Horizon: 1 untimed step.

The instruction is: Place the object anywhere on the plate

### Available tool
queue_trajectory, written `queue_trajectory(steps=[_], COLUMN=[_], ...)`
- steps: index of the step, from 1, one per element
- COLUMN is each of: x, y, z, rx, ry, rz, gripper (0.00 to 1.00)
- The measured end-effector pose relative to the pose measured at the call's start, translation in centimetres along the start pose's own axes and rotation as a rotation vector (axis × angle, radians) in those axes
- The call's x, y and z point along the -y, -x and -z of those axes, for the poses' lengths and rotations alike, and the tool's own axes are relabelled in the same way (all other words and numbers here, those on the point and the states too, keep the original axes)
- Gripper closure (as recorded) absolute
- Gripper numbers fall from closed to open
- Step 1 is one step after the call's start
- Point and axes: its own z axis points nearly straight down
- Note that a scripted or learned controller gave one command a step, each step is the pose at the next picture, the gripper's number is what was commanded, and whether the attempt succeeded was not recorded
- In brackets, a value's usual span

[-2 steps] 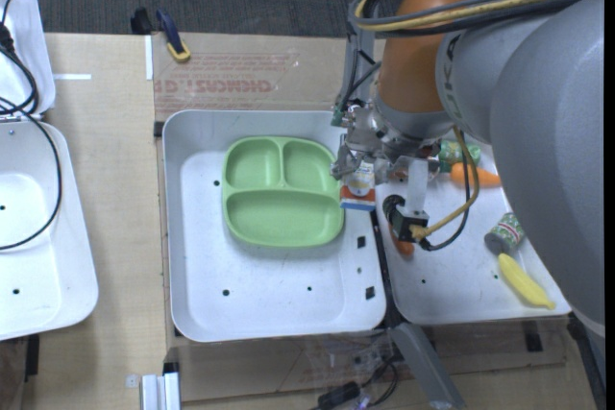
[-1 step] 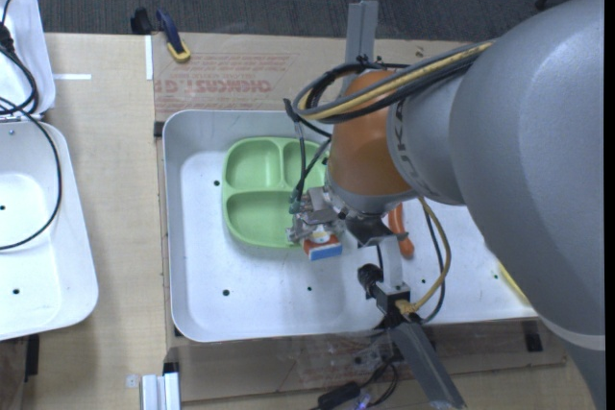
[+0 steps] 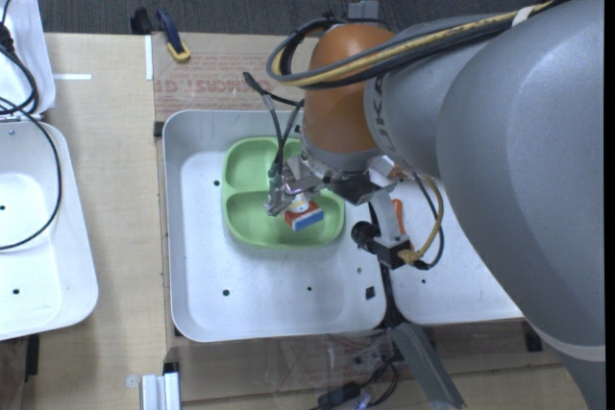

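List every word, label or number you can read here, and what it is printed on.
Red lettering on the cardboard sheet behind the bin: upside down and faint, too blurred to read.
Dark lettering on the arm's grey casing: cut off by the cables, unreadable.
Nothing else bears text.

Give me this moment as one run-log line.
gripper: over green plate, right bin | object: small block at gripper tip, over plate | grasp: unclear | placement: unconfirmed

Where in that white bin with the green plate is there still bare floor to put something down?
Bare floor runs along the bin left of the plate and across the front below it. The plate's right part is crowded: the gripper hangs over a small block there.
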Motion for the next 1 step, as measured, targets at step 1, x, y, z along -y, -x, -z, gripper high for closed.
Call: queue_trajectory(steps=[1], x=[0.00], y=[0.04], z=[0.01], rx=[0.000], ry=[0.000], rz=[0.000], gripper=[0.00])
